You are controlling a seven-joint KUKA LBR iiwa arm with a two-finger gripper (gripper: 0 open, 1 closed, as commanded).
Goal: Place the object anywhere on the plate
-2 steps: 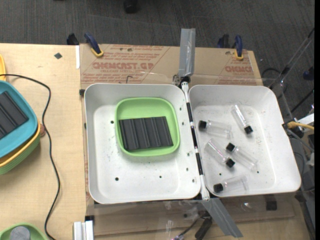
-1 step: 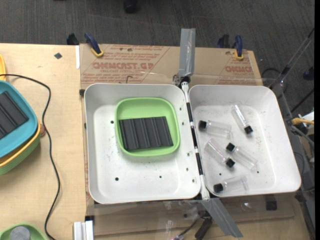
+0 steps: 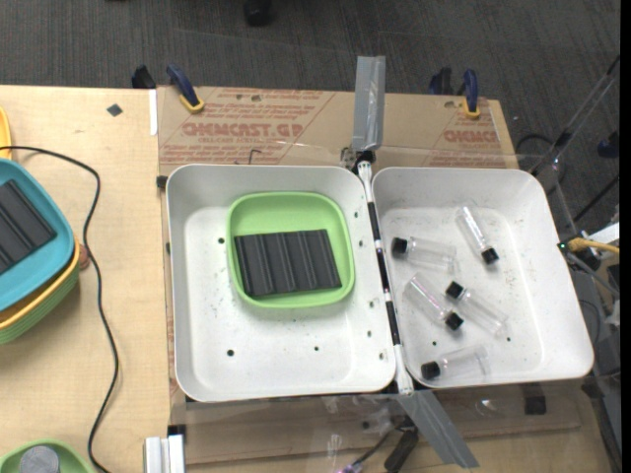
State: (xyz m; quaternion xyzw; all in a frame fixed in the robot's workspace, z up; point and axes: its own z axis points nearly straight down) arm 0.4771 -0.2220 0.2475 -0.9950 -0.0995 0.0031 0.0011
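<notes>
Camera view: green plate (image 3: pixel 288 211) in left bin (image 3: pixel 276 355), black-capped vials (image 3: pixel 474 233) in right bin (image 3: pixel 537 348), "CHEMCAST"-printed cardboard (image 3: pixel 246 126) behind.

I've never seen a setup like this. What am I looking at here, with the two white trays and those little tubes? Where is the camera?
This is one picture from a camera fixed above a workbench, looking down at a slant. Two shallow white bins sit side by side. The left bin holds a green plate with a dark ribbed insert lying on it. The right bin holds several small clear tubes with black caps, scattered and lying flat. A robot arm normally reaches in from the right side; its job is to pick up one tube and set it on the plate. All the tubes I can see lie in the right bin, and none is on the plate. At the left edge there is a stack of other plates and a black cable across the wood.
</notes>
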